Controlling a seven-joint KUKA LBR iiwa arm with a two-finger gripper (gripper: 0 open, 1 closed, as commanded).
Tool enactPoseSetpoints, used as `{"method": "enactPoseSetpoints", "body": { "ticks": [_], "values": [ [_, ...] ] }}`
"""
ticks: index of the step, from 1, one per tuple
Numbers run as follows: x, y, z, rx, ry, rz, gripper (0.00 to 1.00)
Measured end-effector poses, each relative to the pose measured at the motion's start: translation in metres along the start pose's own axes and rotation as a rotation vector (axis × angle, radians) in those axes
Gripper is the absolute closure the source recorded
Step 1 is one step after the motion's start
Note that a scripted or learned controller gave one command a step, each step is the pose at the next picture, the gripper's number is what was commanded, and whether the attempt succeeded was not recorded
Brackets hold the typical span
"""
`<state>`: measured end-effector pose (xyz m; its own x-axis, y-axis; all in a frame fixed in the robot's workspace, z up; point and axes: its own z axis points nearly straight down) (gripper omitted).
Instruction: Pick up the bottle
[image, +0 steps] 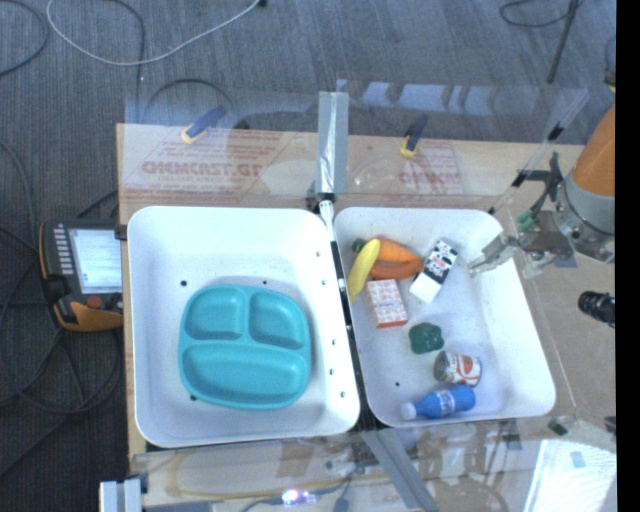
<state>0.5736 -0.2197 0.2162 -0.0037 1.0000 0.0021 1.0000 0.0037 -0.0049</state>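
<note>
Gripper (497, 252) poised over the upper right corner of the right bin (530, 350), at the end of the arm (590, 190) that enters from the right; whether it is wide or narrow cannot be told, and nothing is seen held in it. The bottle (440, 404), blue with a white cap, lies on its side near the bin's lower edge, cap toward the lower left corner, well apart from the gripper. Just above the bottle lies a can (458, 368), close enough that a descent there would likely need to keep clear of it. Further items in the same bin: a green object (426, 338) near the middle, a box (387, 303), a banana (363, 266) and an orange item (397, 260) along the left wall, and a carton (433, 270) nearest the gripper. The left bin (160, 260) holds a teal tray (243, 345). Judged stage: approach, the bottle not yet reached.
</note>
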Motion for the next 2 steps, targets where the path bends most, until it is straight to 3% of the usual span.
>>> {"method": "enactPoseSetpoints", "body": {
  "ticks": [1, 2],
  "values": [
    [0.028, -0.075, 0.091, 0.001, 0.001, -0.143, 0.0],
    [0.05, -0.087, 0.123, -0.008, -0.002, -0.142, 0.0]
  ]
}}
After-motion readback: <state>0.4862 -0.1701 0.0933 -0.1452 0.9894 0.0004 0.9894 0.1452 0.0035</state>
